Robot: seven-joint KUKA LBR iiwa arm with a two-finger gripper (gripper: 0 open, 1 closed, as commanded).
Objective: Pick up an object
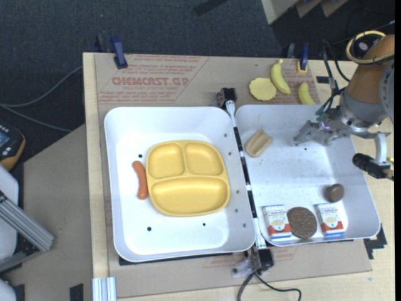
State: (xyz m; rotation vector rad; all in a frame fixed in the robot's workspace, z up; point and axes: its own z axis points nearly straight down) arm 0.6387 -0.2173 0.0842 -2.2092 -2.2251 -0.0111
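Grey arm with orange band [368,86] enters at 3 o'clock; its two-finger gripper [308,134] hangs over the upper part of the right white shallow bin [294,168]; whether it is open or closed cannot be told, and nothing shows between its tips. Tan rectangular block [257,143] lies at 9 o'clock of the gripper, near the divider. At the bin's 6 o'clock edge: two small printed cartons [276,221] [330,219] flanking a brown round disc [302,222]; a small brown lump [334,192] lies just above. The left white bin [119,168] holds a yellow compartmented plastic tray [186,177] and an orange sausage-shaped toy [141,179].
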